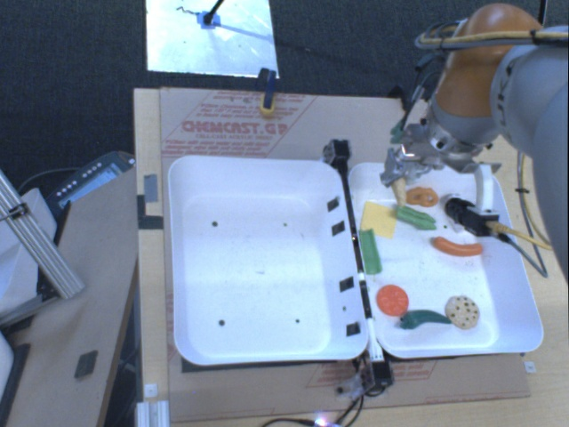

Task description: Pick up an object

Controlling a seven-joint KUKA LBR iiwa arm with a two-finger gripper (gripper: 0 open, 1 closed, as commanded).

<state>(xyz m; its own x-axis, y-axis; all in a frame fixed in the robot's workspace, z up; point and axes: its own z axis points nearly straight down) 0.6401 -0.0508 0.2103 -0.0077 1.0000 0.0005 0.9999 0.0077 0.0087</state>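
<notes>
Claw (399, 178) low over right bin's (520, 327) far corner; grip state not discernible, and nothing visibly between its fingers.

Stock, right bin: pretzel-like piece (420, 197) and green pod (415, 217) just beside claw, likeliest targets; yellow slab (379, 219), green strip (370, 251), sausage (457, 248), red disc (392, 300), cookie (461, 310), dark green piece (423, 318). Left bin (204, 172) alongside, presumably for drop-off.

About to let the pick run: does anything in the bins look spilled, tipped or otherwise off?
Nothing stands out. The small toy foods, such as the flat yellow square, red disc and speckled cookie, lie loose inside the right white bin, none over its rim.
</notes>
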